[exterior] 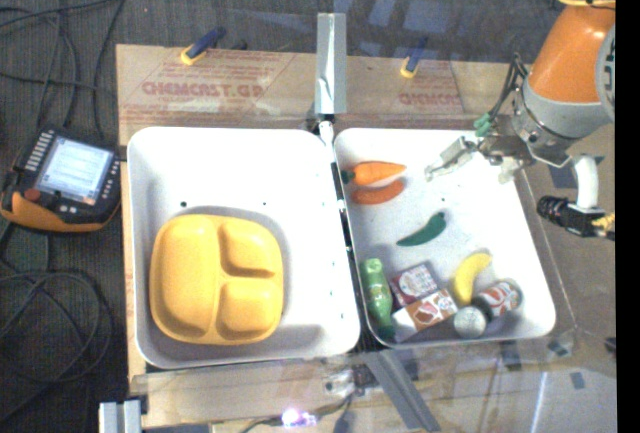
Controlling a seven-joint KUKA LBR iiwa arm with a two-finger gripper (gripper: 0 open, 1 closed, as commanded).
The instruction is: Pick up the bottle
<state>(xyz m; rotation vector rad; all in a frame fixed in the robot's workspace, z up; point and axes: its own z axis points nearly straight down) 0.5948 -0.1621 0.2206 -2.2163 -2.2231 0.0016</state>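
Observation:
The bottle (377,293) is small and green. It lies near the front left corner of the right bin (535,251), lengthwise against that bin's left wall. My gripper (478,161) hangs over the back right part of the same bin, far behind and to the right of the bottle. It is open, its two fingers spread apart with nothing between them.
Beside the bottle lie two small cartons (424,296), a banana (470,273), a can (498,298) and a grey ball (469,321). A carrot (377,175) and a green pepper (424,230) lie further back. The left bin holds a yellow divided plate (218,276).

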